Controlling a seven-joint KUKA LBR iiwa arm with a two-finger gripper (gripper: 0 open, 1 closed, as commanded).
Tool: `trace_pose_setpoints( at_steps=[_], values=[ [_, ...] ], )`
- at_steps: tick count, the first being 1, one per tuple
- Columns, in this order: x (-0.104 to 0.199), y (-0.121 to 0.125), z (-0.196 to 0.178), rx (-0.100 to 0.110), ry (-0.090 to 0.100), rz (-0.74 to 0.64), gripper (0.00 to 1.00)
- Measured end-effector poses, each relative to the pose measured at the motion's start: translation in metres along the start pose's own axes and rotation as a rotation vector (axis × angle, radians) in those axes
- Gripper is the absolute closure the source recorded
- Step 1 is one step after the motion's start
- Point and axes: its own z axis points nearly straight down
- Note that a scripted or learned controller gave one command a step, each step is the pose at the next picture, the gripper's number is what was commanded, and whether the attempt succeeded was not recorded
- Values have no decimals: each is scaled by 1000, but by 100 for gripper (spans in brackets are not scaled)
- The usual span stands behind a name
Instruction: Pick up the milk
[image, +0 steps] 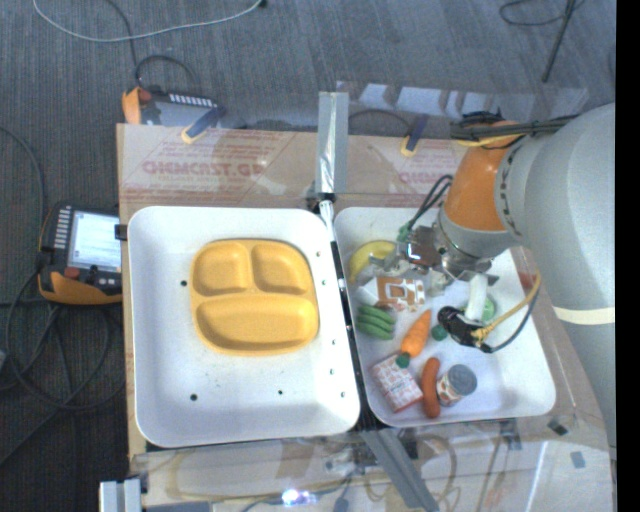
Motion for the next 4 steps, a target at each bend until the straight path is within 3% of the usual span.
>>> trace_pose_setpoints(
  at_steps=[1, 2, 3, 4],
  values=[
    [-3, 1, -6, 4, -3, 1, 100],
    [-3, 0, -6, 5, -2, 0, 0],
    [2, -11, 0, -2, -5, -116, 0],
    [1, -11, -6, 3, -4, -116, 100]
  ],
)
